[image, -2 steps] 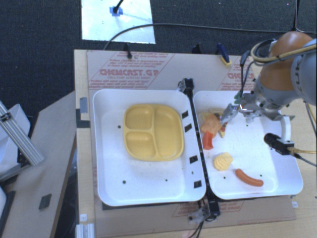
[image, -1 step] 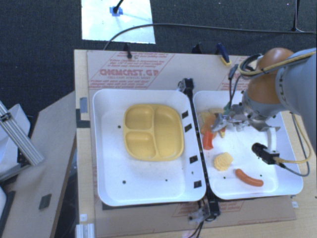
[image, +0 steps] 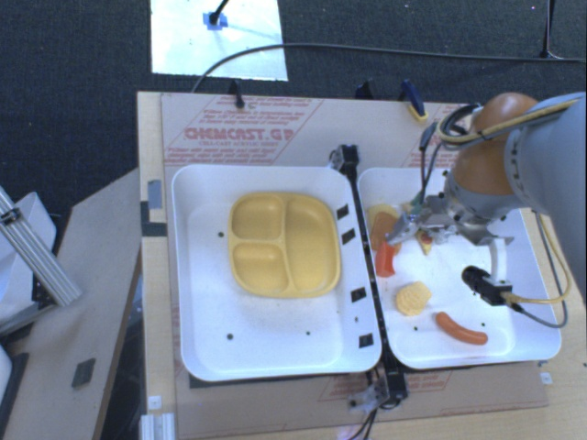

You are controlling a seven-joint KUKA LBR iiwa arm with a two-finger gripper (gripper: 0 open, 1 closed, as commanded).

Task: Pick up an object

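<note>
**A:** Okay, big to small. The worktop [image: 156, 337] carries the plate bin [image: 211, 337] and the food bin [image: 527, 333]. The yellow plate [image: 284, 244] isn't a likely pick, it lies well apart from the hand. The arm [image: 541, 154] ends in the hand [image: 410, 227], low inside the food bin.

**B:** What's near the hand?

**A:** The orange piece [image: 379, 218] is just beside the hand, on the plate's side of it. The red piece [image: 385, 260] is also just beside the hand, toward the near rim. Its long axis runs far rim to near rim, roughly. I'd take one of those two as the target. From the hand it's a short shift toward the plate, nothing more.

**B:** And the rest?

**A:** The sausage [image: 461, 328] is well apart from the hand, toward the near rim and lying at a slant. The ridged yellow piece [image: 413, 298] is near the hand, on that same side.

**B:** Hand state?

**A:** Can't tell how far open it is, or whether it has hold of anything, because the metal parts blur together. There's a small yellow bit [image: 427, 241] touching or under the hand, hard to say which. The orange piece's edge toward the hand is hidden, so I can't call contact there either.
</note>
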